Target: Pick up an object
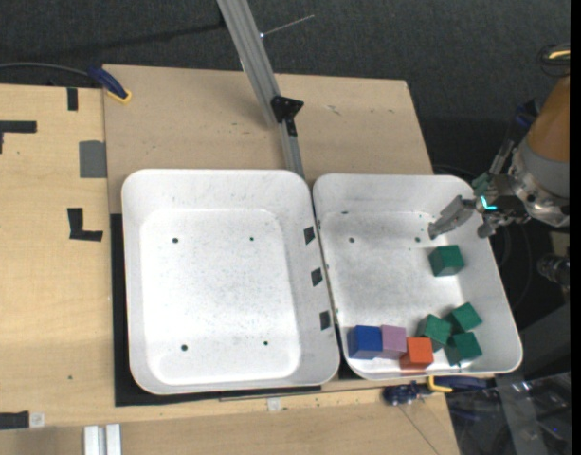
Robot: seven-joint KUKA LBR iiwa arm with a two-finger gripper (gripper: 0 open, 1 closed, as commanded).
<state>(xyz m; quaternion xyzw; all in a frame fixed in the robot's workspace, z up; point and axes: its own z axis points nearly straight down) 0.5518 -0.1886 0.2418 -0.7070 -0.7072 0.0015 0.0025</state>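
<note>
Above the right-hand shallow white plastic bin, near its far right corner, the two-finger gripper is positioned; whether it is spread or pressed together cannot be told, and nothing is seen between its tips. A lone green foam cube lies just beside the gripper, toward the near side of that bin, apart from everything else. Along the near wall of the same bin a cluster is packed: a blue cube, a lilac cube, an orange cube and three further green cubes. The lone green cube is judged the best target, since clearance exists on all its sides. The gripper should be centred over it, aligned with two flat faces, then lowered squarely before closure is commanded. The crowded cluster is best avoided.
</note>
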